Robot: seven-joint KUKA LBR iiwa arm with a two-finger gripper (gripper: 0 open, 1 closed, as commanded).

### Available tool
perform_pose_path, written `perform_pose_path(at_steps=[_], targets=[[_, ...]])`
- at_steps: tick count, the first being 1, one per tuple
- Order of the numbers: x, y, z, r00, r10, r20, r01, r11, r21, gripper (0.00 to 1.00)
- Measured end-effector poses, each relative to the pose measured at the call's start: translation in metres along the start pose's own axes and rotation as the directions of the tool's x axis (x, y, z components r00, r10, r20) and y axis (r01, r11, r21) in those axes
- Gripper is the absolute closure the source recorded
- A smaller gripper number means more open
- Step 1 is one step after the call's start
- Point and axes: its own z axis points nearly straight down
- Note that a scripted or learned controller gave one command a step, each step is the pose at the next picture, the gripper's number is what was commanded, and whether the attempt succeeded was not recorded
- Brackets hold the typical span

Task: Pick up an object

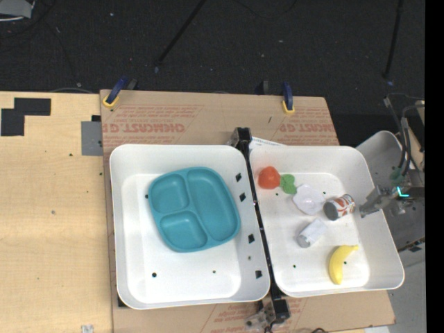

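Right white bin [374, 186] holds small objs: red ball [269, 178], green piece [287, 183], clear plastic item [308, 201], small can [339, 206], grey cylinder [311, 232], banana [340, 263] at near right. Banana looks likely light toy plastic, smooth, curved; best gripped across its middle. Hand [380, 203] sits at bin's right rim beside the can; can't tell its state. Left bin holds a teal divided plate [193, 209].

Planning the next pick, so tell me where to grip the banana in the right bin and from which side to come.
Grip the banana across its thick middle, coming straight down from above. It lies flat on the bin floor, curved, apart from the other items, so its narrow width is likely easiest to span; the tapered ends could slip.
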Motion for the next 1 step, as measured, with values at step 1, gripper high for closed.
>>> perform_pose_path(at_steps=[1], targets=[[-0.0002,-0.0002,-0.0096,1.0,0.0,0.0,0.0,1.0,0.001,1.0]])
